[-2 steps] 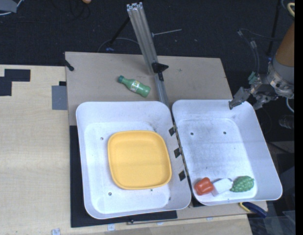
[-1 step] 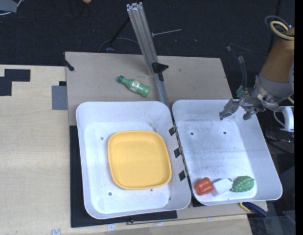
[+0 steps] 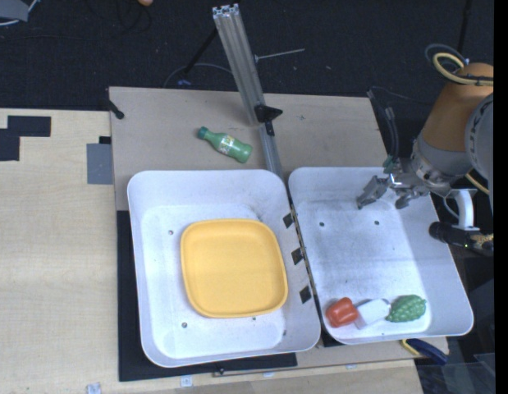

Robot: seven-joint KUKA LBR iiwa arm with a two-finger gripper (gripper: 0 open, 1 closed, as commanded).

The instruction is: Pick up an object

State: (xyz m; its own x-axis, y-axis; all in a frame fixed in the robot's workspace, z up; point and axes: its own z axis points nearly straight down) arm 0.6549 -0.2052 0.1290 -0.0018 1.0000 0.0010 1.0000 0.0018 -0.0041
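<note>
My gripper (image 3: 385,197) hangs over the far right part of the right bin (image 3: 377,245), its two fingers spread apart with nothing between them. At the near edge of that bin lie a red pepper-like toy (image 3: 342,311), a small white piece (image 3: 373,311) and a green bumpy toy (image 3: 406,308), well below the gripper. A yellow square plate (image 3: 234,267) lies in the left bin (image 3: 155,220).
A green bottle (image 3: 225,144) lies on the bench behind the left bin. A slanted metal rail (image 3: 247,68) rises behind the gap between the bins. Black clips (image 3: 295,255) sit along the shared edge of the bins.
</note>
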